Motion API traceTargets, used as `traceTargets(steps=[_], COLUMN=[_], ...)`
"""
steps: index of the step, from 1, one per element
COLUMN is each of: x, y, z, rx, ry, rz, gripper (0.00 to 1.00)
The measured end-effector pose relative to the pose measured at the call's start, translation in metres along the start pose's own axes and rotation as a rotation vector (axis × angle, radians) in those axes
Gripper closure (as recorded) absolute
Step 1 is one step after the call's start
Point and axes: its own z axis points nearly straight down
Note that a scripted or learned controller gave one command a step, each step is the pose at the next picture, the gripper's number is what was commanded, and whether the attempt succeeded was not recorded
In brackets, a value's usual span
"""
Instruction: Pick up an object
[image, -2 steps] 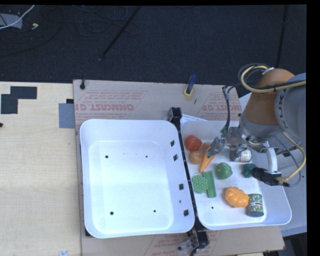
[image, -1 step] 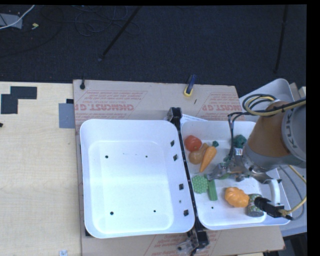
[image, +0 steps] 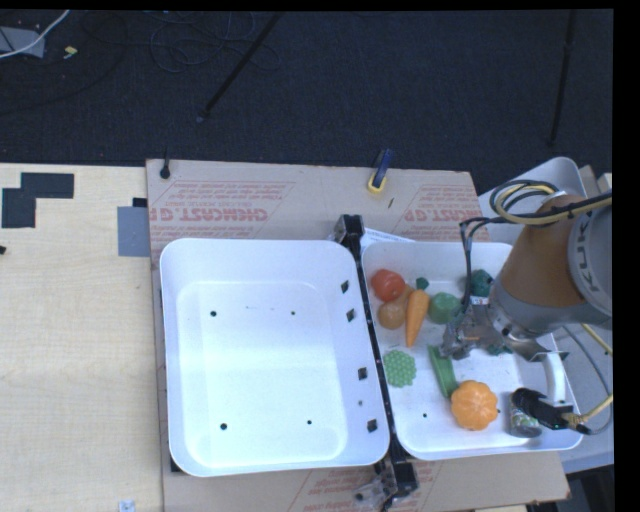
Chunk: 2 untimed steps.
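Low among the crowded toys in the right bin (image: 412, 440), the gripper (image: 462, 340) (whether spread or closed cannot be told) risks nudging the green pod (image: 442, 370) just below it sideways rather than seizing it, or catching the carrot (image: 416, 316) beside it.

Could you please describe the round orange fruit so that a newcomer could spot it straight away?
Look in the right-hand bin, near its front edge. The orange lies just below the green pod; it is the largest, roundest item there, unlike the slim carrot further back.
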Motion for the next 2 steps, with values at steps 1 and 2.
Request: traceTargets(steps=[1,2], x=[0.058,0.06], y=[0.039,0.084], z=[0.01,0.01], rx=[-0.006,0.01], ry=[-0.005,-0.009], rz=[-0.011,-0.007], gripper=[1.0,1.0])
